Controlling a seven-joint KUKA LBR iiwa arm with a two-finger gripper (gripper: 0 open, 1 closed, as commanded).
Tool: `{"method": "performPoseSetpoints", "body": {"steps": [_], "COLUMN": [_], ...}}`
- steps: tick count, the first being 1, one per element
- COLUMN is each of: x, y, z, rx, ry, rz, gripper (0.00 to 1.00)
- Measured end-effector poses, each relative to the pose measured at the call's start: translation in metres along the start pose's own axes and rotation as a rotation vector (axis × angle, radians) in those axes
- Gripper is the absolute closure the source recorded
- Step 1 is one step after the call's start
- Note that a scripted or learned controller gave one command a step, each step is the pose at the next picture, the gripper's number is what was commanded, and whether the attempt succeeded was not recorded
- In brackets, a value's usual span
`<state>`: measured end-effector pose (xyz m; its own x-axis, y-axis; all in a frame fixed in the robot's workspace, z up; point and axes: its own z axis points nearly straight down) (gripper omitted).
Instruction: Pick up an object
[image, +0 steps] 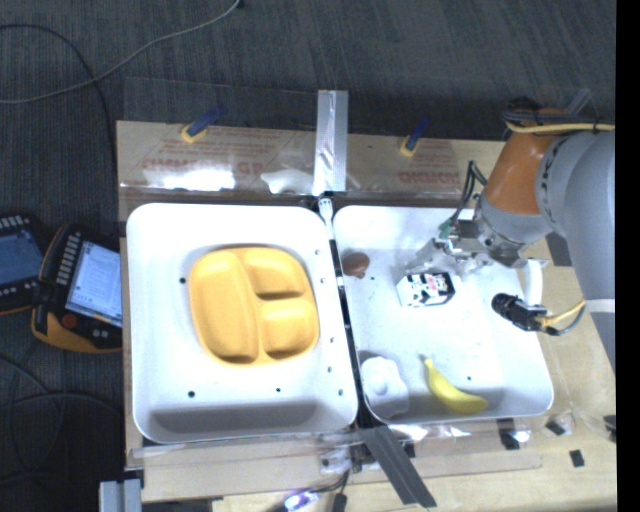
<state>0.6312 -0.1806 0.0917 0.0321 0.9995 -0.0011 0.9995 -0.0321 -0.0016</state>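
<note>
– Gripper (440, 258) open or closed?
– I cannot tell from this slanted overhead view. It hangs over the upper part of the right bin (495, 350), and nothing visibly sits in its grasp.
– And what could it pick up?
– The closest thing is a small black-and-white packet (427, 289), lying on the bin floor just below the gripper and slightly to its left in the view. Whether the two touch, I cannot say.
– How many things in all?
– Four loose ones share the gripper's bin, one of each. Besides the packet there is one small brown lump (354, 263) to the gripper's left, one white cup-like thing (381, 377) below and to its left, and one banana (452, 391) well below it. One yellow divided tray (254, 303) lies far to the gripper's left, in the left bin (160, 330). That makes two bins.
</note>
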Motion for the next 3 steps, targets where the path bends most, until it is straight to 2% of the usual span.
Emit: {"method": "performPoseSetpoints", "body": {"steps": [1, 2, 3], "x": [0.0621, 0.0635, 0.0635], "y": [-0.0551, -0.0533, -0.0536], "z": [0.0013, -0.0081, -0.0079], "rx": [-0.011, -0.015, -0.014], "ry": [-0.002, 0.002, 0.002], "rz": [0.002, 0.002, 0.002], "gripper": [0.0, 1.0, 0.0]}}
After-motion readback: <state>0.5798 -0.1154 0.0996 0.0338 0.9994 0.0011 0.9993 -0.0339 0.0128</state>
